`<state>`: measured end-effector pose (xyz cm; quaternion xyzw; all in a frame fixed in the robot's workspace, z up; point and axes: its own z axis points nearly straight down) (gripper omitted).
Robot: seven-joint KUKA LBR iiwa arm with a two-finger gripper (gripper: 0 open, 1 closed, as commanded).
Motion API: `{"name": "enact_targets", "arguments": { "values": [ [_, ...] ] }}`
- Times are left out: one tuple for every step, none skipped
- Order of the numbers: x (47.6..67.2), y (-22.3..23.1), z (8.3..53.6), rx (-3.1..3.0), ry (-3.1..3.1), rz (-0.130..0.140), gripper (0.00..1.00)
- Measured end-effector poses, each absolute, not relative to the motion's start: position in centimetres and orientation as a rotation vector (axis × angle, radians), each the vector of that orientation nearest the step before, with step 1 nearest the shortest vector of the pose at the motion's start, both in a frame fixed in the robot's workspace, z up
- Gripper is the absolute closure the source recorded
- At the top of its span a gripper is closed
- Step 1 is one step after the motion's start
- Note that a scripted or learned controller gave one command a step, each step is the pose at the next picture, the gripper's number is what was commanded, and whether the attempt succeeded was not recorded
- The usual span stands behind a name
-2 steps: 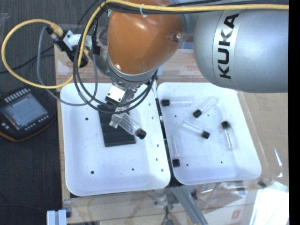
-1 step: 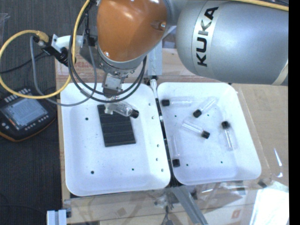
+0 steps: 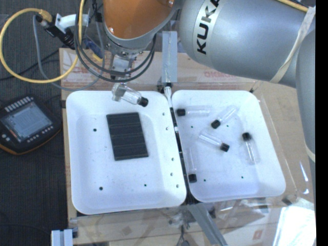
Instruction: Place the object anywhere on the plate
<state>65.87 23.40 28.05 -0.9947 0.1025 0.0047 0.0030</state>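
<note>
A pale wooden desk (image 3: pixel 287 94) stands over dark carpet-like floor (image 3: pixel 25 199) that fills the left side. On that floor lies a handheld control pendant (image 3: pixel 25 124) with a grey screen, near a looping yellow cable (image 3: pixel 15 22) and black leads. Light is even, brightest at the lower right corner.

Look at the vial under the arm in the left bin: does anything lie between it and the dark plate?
Nothing visible does. The vial lies just above the plate, with bare bin floor between them.
</note>
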Motion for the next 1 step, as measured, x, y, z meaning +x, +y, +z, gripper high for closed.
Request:
{"name": "enact_targets", "arguments": {
  "values": [
    [66.75, 23.40, 20.98, -3.120, 0.322, 0.016, 1.00]
  ]
}}
